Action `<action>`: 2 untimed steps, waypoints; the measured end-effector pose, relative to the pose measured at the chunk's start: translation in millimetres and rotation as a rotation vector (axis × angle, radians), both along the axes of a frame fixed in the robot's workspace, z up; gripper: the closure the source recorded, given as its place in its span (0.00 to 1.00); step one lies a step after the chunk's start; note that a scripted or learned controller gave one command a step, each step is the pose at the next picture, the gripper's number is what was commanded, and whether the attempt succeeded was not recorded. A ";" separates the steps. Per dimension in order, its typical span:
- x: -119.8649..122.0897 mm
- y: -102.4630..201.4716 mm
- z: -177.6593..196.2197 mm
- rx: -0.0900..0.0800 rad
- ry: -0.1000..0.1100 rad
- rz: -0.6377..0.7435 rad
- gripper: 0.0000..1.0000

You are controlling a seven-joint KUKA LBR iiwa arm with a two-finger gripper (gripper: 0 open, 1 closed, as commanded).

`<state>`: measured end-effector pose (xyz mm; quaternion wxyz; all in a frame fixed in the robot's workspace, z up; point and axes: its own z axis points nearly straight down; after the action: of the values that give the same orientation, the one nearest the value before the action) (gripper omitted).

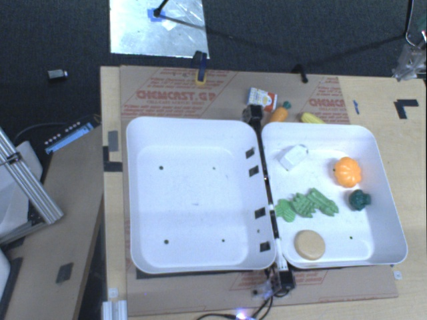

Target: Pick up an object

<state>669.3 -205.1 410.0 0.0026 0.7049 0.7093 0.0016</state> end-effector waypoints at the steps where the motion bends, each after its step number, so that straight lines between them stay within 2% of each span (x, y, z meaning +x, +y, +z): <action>1: -0.1 0.2 27.8 0.000 0.000 0.000 1.00; 2: -0.2 0.3 59.0 -0.001 0.000 0.000 1.00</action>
<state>669.1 -204.9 469.1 0.0028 0.7049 0.7093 0.0014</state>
